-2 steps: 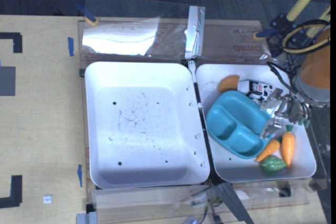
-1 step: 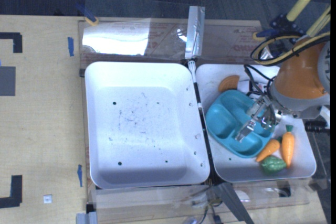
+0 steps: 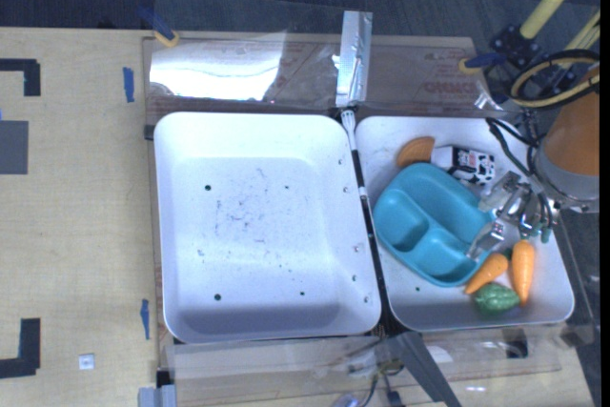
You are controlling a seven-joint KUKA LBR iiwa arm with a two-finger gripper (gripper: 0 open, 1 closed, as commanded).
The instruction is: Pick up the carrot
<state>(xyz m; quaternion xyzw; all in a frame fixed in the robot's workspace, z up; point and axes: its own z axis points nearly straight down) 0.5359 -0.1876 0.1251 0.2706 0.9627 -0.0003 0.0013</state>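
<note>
Hovering just above the carrot beside the blue tray, gripper spread narrowly, gripping nothing; grasping and lifting remaining.

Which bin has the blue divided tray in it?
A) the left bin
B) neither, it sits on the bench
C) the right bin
C: the blue divided tray lies inside the right bin, beside the carrots, near the end effector.

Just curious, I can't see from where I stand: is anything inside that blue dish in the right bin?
The blue dish has two compartments, and both look bare inside. The gripper hangs over its right edge and covers a bit there. Whatever lies under the dish is hidden.
</note>
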